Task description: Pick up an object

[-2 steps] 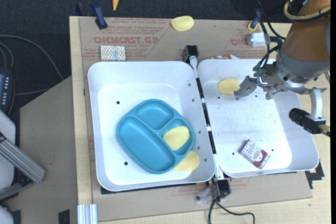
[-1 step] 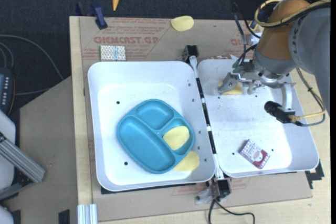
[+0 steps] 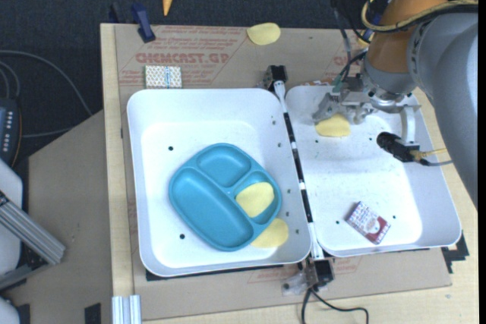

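Gripper (image 3: 343,107) lowered into the far end of the right bin (image 3: 425,228), poised directly over a pale yellow piece (image 3: 332,128); the piece lies on the bin floor just under the gripper, and whether it is actually pinched between the fingers cannot be told from this angle, nor whether they stand open or closed. Nearest the onlooker in that bin, a small red-and-white packet (image 3: 367,221) lies well apart from the gripper. In the left bin (image 3: 144,163), a blue divided plate (image 3: 220,195) carries one yellow piece (image 3: 256,197) in a compartment, with another yellow piece (image 3: 270,234) just beside its near rim. Farther off on the table (image 3: 205,57) lie a yellow piece (image 3: 263,33) and a patterned packet (image 3: 163,76). To grasp well, the gripper probably should centre on the flat piece, press down to the floor, close, then lift straight.
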Controlling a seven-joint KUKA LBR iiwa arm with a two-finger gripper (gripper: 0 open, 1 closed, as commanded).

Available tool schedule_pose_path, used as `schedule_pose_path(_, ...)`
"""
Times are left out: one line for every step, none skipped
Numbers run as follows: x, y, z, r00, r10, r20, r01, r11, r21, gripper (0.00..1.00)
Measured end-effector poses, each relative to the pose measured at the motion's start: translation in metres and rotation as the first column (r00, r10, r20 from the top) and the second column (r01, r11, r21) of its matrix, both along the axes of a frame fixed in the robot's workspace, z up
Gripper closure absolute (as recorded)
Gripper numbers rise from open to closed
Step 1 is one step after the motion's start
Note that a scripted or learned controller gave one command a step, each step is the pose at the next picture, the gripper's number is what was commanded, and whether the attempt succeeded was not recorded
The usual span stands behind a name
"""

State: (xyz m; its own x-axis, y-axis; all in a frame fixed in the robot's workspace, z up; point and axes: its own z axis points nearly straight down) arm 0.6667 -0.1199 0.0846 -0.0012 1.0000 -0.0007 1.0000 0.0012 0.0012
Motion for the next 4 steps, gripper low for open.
schedule_pose_path(0.003, 0.000, 0.014, 1.000, 0.001, 0.010, -0.001, 1.000, -0.002, 1.00)
schedule_pose_path(0.003, 0.000, 0.013, 1.000, 0.001, 0.009, -0.001, 1.000, -0.002, 0.00)
schedule_pose_path(0.000, 0.013, 0.000, 1.000, 0.000, -0.002, 0.000, 1.000, 0.001, 0.00)
schedule_pose_path(0.003, 0.013, 0.014, 1.000, 0.001, 0.008, -0.001, 1.000, -0.002, 1.00)
